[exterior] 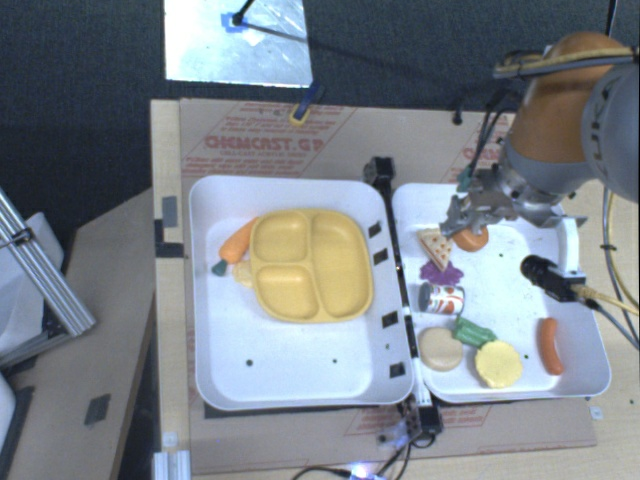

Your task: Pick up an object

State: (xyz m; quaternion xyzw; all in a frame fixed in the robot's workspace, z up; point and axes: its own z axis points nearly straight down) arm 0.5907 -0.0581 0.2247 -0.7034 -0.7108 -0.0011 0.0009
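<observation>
One gripper (470,218) hovers near the right bin's (590,313) far rim, over an orange piece (472,238), grip unclear.

Tool (468,215) fingers (perhaps) blurred

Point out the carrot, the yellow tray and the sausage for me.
carrot (237,240): camera view, middle of its orange body.
yellow tray (305,265): camera view, central divider.
sausage (549,345): camera view, middle of its length.
</observation>
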